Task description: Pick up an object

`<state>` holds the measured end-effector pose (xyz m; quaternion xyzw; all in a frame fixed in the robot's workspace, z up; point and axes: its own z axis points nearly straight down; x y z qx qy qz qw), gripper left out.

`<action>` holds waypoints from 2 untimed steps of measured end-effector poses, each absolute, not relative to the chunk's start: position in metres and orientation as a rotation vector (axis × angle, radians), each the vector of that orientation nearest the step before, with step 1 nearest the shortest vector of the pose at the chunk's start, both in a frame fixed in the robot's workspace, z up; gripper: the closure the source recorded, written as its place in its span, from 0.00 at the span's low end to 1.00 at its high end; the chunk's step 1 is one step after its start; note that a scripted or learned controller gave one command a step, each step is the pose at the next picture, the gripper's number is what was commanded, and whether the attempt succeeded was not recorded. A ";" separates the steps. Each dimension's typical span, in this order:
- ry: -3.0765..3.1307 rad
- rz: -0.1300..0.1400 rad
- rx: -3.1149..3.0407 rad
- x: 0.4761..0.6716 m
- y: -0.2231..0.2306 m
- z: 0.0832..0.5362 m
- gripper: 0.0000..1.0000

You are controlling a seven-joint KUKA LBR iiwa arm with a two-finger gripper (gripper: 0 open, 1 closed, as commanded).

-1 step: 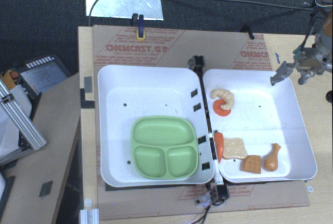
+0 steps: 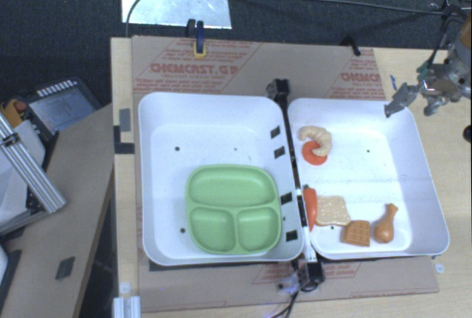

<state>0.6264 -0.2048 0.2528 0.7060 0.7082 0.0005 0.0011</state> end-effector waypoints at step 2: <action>2.222 -0.001 2.219 0.624 -0.205 0.167 0.00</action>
